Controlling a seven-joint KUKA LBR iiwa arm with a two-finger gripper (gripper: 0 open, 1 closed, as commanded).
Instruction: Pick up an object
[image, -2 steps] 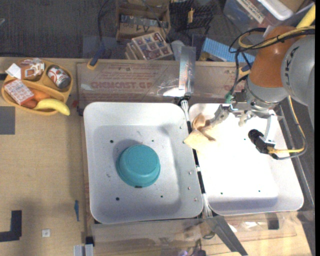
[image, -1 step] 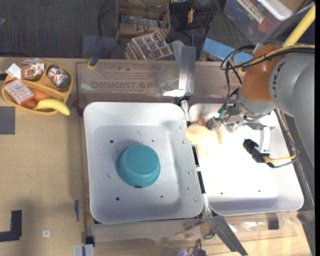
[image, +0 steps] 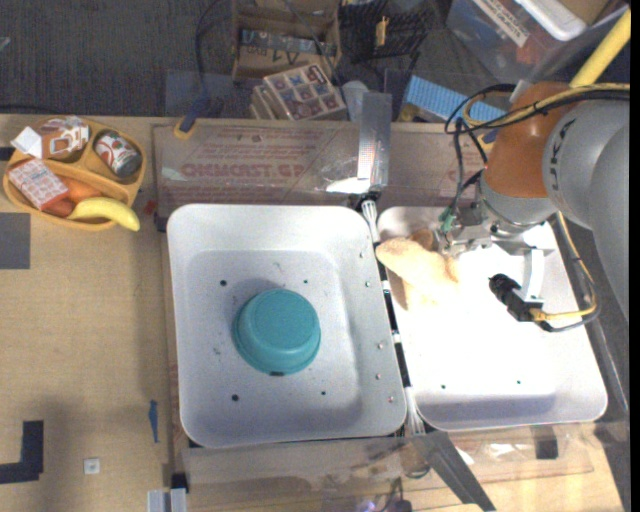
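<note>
A teal bowl (image: 278, 331) lies upside down in the middle of the left bin (image: 200, 240). A pale beige soft object (image: 418, 272) lies at the upper left of the right bin (image: 520, 400), close to the wall between the bins. The arm reaches in from the upper right, its orange band (image: 520, 150) above the wrist. My gripper (image: 452, 237) points down at the upper right edge of the beige object, touching or just over it. Whether the object is between the fingers is hidden by the gripper body.
A black connector with a yellow cable (image: 518, 300) hangs from the arm over the right bin. A yellow tray (image: 70, 185) with a banana and food packs sits at the far left. A flat cardboard box (image: 260, 165) lies behind the bins.
</note>
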